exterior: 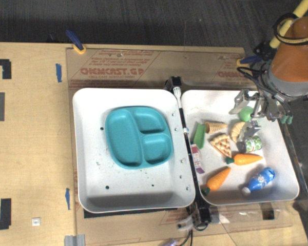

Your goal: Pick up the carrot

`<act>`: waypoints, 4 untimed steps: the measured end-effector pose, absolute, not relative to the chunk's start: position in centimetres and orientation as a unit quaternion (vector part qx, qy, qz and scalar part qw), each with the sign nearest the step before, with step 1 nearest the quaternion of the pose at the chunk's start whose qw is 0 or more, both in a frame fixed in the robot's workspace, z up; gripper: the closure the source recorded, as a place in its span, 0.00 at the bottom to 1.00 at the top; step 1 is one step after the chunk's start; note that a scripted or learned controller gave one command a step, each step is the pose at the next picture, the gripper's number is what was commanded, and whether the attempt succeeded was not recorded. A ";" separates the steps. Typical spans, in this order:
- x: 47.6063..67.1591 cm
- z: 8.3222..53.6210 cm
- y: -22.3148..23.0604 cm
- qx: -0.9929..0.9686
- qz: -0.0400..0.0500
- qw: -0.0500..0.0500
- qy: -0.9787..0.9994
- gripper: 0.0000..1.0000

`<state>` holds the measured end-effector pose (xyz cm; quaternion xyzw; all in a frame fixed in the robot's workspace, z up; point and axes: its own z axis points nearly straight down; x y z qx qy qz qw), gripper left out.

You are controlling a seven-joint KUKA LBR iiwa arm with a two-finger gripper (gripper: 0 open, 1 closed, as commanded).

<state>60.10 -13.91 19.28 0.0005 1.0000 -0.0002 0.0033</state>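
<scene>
Orange marks two carrots in the right bin: one carrot just below the gripper, another nearer the front. I cannot tell the hand's state; it probably hangs there to come down on the nearer one. Red print on the cardboard is too blurred to read

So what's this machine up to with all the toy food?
A robot arm reaches in over the right-hand bin, which holds toy food. Its end effector hangs low near the middle of the pile, just above one carrot. A second carrot lies further toward the front. Neither one looks lifted yet. The left bin holds a blue divided plate.
</scene>
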 end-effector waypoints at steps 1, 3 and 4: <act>50.8 10.7 -16.0 -0.037 -0.002 0.011 0.999 0.00; 50.3 10.5 -12.7 -0.156 -0.015 0.029 0.987 0.00; 50.5 10.5 -11.9 -0.162 -0.015 0.028 0.986 0.00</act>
